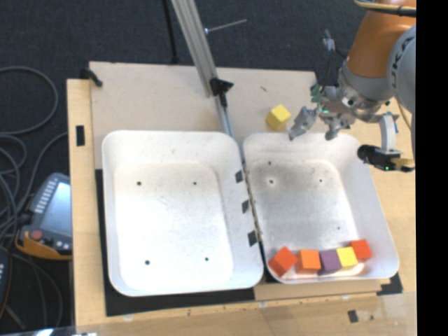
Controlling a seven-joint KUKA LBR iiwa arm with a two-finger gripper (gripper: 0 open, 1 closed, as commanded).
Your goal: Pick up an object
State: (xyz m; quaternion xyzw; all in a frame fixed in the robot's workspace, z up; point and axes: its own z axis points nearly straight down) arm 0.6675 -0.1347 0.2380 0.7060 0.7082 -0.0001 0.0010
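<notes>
Gripper (316, 122) is seen spread open and holding nothing, upper right; yellow cube (278, 116) is parked just left of it.

The arm (381, 44) is a thick, rounded tube with a broad orange band over a smooth grey shell, the grey showing again along its right side. A thin pale cable loops over the top of the orange section. Below the band sits a grey metal wrist collar, with small fittings and a tiny green light on its left. From it branch two short grey metal fingers (302, 123), angular and dull. On the right a white bracket carries a small black module with an orange-tan tip.
</notes>
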